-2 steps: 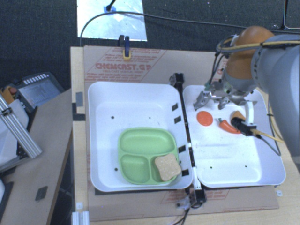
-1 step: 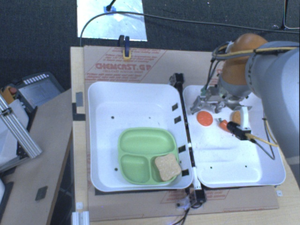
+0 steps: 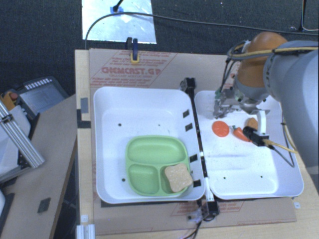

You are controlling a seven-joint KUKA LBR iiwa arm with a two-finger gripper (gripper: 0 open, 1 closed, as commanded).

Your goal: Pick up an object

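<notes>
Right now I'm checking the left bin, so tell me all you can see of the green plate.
The green plate is a pale green divided tray, plastic by its look, with rounded corners and three compartments. It lies flat in the near part of the left bin. A tan, sponge-like block sits in its near right compartment.
</notes>
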